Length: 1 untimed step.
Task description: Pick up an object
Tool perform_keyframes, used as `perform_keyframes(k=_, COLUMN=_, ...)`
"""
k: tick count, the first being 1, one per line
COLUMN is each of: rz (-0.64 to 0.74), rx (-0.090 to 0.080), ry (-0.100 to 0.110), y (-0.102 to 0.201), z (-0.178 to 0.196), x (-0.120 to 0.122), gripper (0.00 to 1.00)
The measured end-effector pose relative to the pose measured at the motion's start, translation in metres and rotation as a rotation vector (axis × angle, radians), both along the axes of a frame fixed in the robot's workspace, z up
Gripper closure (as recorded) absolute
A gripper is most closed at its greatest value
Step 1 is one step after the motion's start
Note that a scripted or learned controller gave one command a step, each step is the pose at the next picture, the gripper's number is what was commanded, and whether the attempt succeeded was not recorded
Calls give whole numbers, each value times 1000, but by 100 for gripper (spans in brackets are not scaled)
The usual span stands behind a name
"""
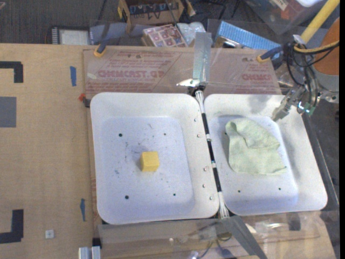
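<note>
A small yellow block (150,161) sits near the middle of the left bin (108,112). It lies flat, by itself. A pale green cloth (253,148) lies crumpled in the right bin (307,193), close to the wall between the two bins. The gripper (282,112) hangs over the far right corner of the right bin, just beside the cloth's top edge. It holds nothing. I cannot tell if it is released or clenched.
</note>
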<state>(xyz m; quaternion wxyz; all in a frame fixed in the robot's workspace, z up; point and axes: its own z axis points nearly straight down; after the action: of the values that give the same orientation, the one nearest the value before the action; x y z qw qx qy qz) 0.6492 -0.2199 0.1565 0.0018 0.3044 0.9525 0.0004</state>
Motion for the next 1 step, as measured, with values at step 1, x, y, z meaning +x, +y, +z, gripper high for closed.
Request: perform_keyframes(k=1, rz=-62, rx=0, ry=0, y=-3, z=4, x=-43, gripper=100)
